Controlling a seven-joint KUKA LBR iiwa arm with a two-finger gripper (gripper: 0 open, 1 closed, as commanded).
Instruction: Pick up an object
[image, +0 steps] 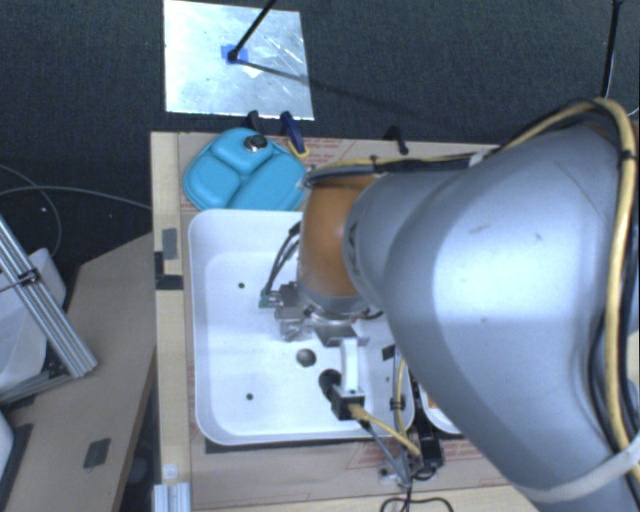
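My arm comes in from the right, and its grey bulk and orange band cover much of the scene. The gripper hangs low over the middle of the left white bin. Just below it a small dark roundish object lies on the bin floor, and I cannot tell whether the gripper touches it. A black and white part of the wrist reaches toward the bin's near edge, with yellow cables trailing from it.
A blue plastic moulded piece lies on the bench behind the left bin. Further back is a shiny metal sheet. The arm hides nearly all of the right bin. An aluminium frame stands at the far left.
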